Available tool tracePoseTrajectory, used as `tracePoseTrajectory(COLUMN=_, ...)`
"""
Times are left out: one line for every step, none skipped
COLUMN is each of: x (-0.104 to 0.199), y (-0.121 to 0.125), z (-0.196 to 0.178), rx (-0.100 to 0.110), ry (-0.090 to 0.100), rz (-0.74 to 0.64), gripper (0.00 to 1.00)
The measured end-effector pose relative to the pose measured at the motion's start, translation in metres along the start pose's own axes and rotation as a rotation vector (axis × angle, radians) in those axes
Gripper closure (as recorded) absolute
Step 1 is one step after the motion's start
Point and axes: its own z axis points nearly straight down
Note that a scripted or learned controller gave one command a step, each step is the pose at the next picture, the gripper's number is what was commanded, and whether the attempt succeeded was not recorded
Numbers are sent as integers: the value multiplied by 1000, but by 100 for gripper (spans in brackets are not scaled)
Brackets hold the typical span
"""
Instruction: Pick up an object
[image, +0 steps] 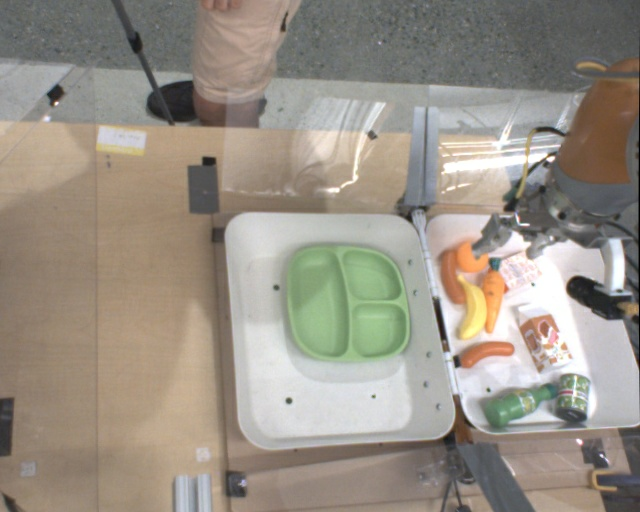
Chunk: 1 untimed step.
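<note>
You are looking at a cluster of toy food sitting in the right bin (600, 345), where the pickable things are lying. An orange round piece (466, 259) is resting at the bin's upper left, with a carrot (494, 297) just beside it and a banana (473, 309) lying against the carrot's left side. A sausage (485, 353) is lying below the banana. A small white packet (518, 270) is sitting right of the carrot, and a brown-and-white packet (543, 341) is lying lower down. A green bottle (518, 404) and a dark green can (573, 396) are resting near the bin's front edge, almost touching.

The gripper (515, 232) is hanging over the orange piece and the white packet, its fingers standing spread apart with nothing between them. You cannot tell whether a fingertip is touching anything.

The left bin (260, 400) is holding a green divided plate (348, 302) lying flat near its middle.
</note>
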Motion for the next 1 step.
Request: tracePoseTrajectory(x=-4, y=-5, z=104, rx=-11, ry=-1, rz=46, gripper=0)
